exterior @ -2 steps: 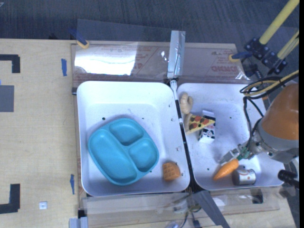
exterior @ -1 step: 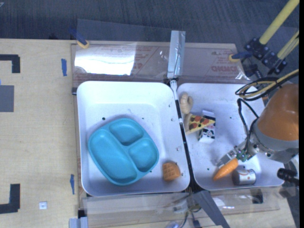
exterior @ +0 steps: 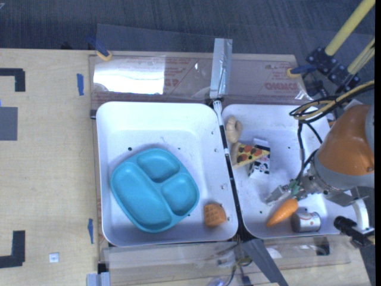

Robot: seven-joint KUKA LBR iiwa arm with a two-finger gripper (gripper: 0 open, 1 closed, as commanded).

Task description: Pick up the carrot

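The orange carrot (exterior: 281, 212) lies tilted in the right bin (exterior: 280, 115), near its front edge, with its thick end up and to the right. My gripper (exterior: 293, 190) hangs just above and behind that thick end, under the grey wrist and orange band. The wrist hides where the gripper meets the carrot, so I cannot tell whether they touch.
A small silver can (exterior: 306, 221) lies right beside the carrot. A pizza slice toy (exterior: 250, 154), a black-and-white item (exterior: 260, 167) and a beige toy (exterior: 232, 128) sit farther back. The left bin (exterior: 119, 115) holds a blue divided plate (exterior: 155, 188) and a brown bun (exterior: 214, 214).
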